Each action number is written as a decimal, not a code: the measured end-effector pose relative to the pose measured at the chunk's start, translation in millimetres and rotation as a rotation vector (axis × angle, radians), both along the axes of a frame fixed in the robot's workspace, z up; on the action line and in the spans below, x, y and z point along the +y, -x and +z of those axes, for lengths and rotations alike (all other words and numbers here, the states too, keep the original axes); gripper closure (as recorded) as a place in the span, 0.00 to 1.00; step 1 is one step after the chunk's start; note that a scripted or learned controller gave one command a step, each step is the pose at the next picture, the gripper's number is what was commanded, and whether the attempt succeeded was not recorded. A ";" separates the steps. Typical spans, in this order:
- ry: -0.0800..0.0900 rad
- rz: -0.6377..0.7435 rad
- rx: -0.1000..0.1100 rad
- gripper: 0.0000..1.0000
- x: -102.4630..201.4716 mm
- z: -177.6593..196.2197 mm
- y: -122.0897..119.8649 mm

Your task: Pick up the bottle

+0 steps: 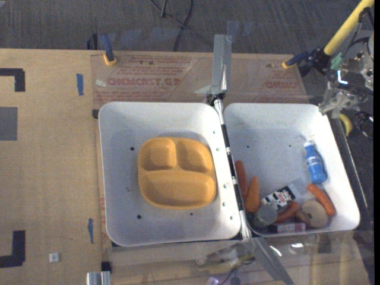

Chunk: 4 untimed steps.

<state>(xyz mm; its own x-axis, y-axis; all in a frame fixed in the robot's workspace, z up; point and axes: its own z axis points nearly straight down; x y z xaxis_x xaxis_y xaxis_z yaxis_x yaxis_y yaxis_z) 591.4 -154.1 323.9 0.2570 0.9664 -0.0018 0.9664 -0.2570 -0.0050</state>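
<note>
- Counter (47, 159): brown board, blue tape marks, black corner marks at far left.
- Left bin (116, 218): holds one orange divided plate (177, 172), sitting flat near the centre. Not part of the task.
- Right bin (267, 129): bare in the upper half, clutter packed along the near edge.
- Clutter, left to right: two carrot-like pieces (252, 193) against the dividing wall, a black-and-white packet (279, 196), a beige round lump (313, 214), another orange piece (321, 198).
- Bottle (314, 164): blue body, pale cap, lying flat in the right bin close to its right wall, cap end toward the far side. Just above the orange piece and the lump, apparently apart from both. Not lifted.
- Gripper (340, 98): grey hardware at the far right corner of the right bin, off to the side of the bottle, not over it. Jaws: apart or together cannot be told from this angle. Nothing seen held.
- Judged stage: approach not yet made.
- Risks:
  - Wall close on the right, so little room on that side; could strike the rim or land on top of the bottle.
  - Round body lying flat; likely to roll or squirt out if pinched off-centre.
  - Closing too far toward the near edge could catch the orange piece instead.
</note>
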 end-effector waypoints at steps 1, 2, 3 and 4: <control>-0.003 0.097 0.002 1.00 -37.0 -2.9 70.7; -0.005 0.400 0.001 1.00 -0.8 -74.3 59.9; -0.006 0.634 -0.002 1.00 -23.0 -207.9 98.2; -0.008 0.630 -0.001 1.00 -24.2 -200.9 98.7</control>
<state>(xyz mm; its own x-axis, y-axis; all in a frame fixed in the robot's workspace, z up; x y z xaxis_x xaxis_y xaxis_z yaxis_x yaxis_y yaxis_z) 492.7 -178.3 123.0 -0.3612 0.9325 0.0061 0.9325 0.3613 -0.0041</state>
